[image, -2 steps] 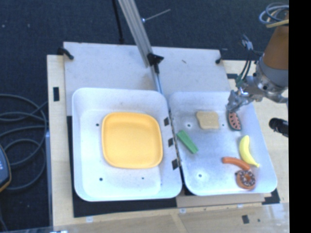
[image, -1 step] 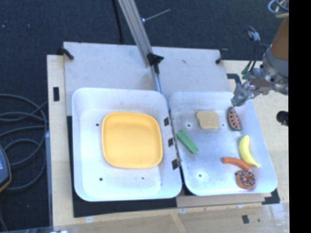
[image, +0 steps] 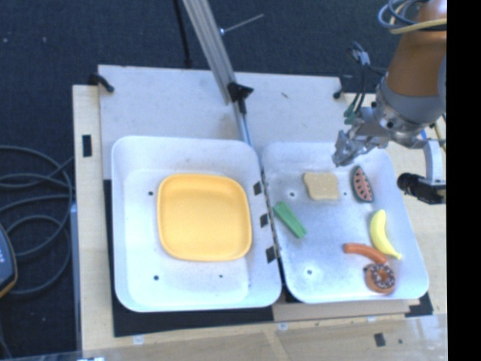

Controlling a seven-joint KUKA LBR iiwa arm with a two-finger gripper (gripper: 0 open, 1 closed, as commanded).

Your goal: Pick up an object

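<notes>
A square yellow plastic plate [image: 204,216] fills the left white bin [image: 128,156]. In the right bin [image: 301,280], the tan toast slice [image: 322,186] lies just below-left of the gripper [image: 346,151], which is apparently empty; its spread I cannot tell.

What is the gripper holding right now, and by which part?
Nothing is held: the gripper hangs above the right bin's far edge, apart from the bread slice.

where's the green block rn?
The green block lies in the right bin, near its left wall by the divider between the bins. The tan bread slice is its nearest neighbour, up and to its right.
</notes>
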